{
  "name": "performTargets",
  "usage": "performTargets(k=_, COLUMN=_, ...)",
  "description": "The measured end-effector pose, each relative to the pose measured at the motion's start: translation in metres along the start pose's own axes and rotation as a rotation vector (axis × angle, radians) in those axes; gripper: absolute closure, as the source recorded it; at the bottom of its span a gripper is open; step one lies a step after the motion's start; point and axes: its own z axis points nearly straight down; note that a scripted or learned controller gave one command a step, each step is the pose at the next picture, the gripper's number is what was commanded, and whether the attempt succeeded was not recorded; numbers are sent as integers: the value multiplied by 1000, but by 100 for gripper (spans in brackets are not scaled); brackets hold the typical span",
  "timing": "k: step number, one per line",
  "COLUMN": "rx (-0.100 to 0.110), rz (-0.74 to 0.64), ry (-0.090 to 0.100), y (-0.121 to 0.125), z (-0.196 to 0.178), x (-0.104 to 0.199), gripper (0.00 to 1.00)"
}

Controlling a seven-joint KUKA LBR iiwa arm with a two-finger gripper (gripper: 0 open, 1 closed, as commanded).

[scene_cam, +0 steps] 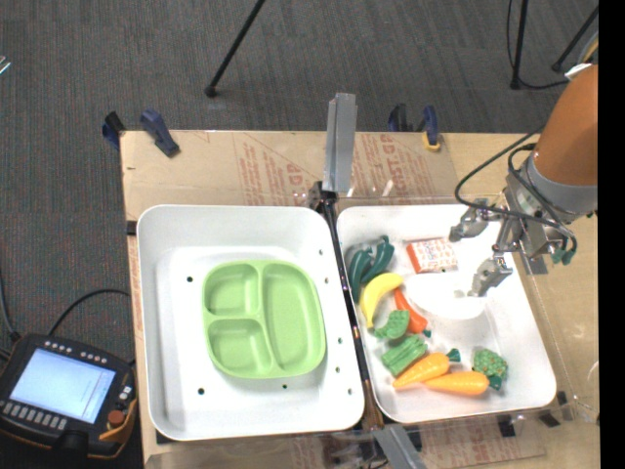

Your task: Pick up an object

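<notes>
Right bin (527,345): toys crowd left; hand (480,252) open over bare floor.

In the right bin (532,345) you have a cluster of toy foods. A yellow banana (378,294) lies curved at the bin's nine o'clock, a dark green vegetable (368,259) at its eleven. A small red-and-white box (432,255) sits flat toward twelve. Two orange carrots (441,373) lie at six, a broccoli floret (490,364) just beside them at their three.
</notes>
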Motion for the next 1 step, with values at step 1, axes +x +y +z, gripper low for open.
performTargets(k=1, rx=-3, rz=36, ry=7, y=59, z=129, x=7, gripper=0)
